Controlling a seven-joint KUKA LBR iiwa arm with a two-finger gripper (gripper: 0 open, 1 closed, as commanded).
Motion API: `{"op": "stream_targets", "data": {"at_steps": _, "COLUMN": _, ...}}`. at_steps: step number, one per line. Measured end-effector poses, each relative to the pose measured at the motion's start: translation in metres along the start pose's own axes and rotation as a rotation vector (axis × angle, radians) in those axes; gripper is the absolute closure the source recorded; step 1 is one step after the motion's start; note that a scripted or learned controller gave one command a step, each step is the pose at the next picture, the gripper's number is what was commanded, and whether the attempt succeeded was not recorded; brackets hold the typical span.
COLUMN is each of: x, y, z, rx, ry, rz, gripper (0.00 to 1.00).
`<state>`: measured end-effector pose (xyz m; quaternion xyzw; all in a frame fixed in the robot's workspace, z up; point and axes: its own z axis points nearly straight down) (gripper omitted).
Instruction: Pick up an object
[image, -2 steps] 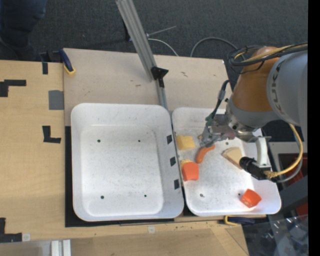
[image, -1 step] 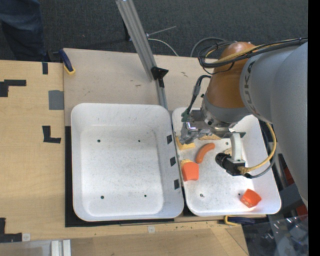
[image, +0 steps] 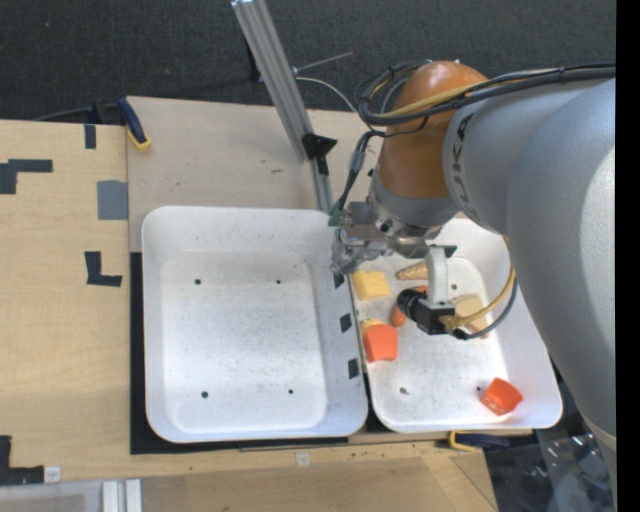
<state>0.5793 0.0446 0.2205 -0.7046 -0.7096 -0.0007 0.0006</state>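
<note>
My gripper (image: 347, 252) hangs low over the left end of the right bin (image: 440, 410), close to the wall shared with the left bin. Just below and to the right of it lies a pale yellow block (image: 370, 285). An orange block (image: 380, 342) rests further toward the front, with a small red-orange piece (image: 398, 318) beside it. A tan, elongated piece (image: 412, 271) lies partly under the wrist. Another orange block (image: 500, 396) sits near the bin's front right corner. Nothing is visibly held.
The left bin (image: 240, 330) is a shallow white tray with dark speckles. A slanted metal rail (image: 285, 90) runs from the top down to the bins' shared back corner. The large grey arm covers the right bin's far side.
</note>
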Motion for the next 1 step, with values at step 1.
{"op": "stream_targets", "data": {"at_steps": 1, "x": 0.0554, "y": 0.02, "z": 0.0077, "rx": 0.001, "ry": 0.0, "rz": 0.0, "gripper": 1.0}}
